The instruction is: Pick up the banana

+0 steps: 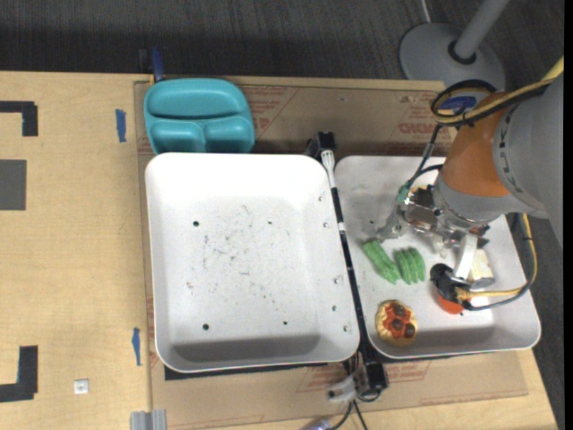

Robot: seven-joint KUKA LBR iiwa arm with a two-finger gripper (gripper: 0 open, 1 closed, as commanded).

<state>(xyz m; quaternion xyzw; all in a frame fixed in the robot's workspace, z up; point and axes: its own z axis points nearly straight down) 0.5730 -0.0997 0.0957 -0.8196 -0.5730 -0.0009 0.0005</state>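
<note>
My gripper (401, 220) is low over the middle of the right bin (510, 334), hanging from the grey arm with the orange band. It is just above and right of two green ridged pieces (394, 262) that lie side by side on the bin floor. Nothing can be made out between its tips. The wrist and arm cover the right part of this bin and hide what is under them. A small orange-red thing (448, 303) peeks out below the wrist.
A round yellow, red and black thing (396, 321) lies near the right bin's front edge. The left bin (242, 258) sits beside it, with a black divider strip (345, 249) between them. A teal compartment tray (199, 115) stands behind the left bin.
</note>
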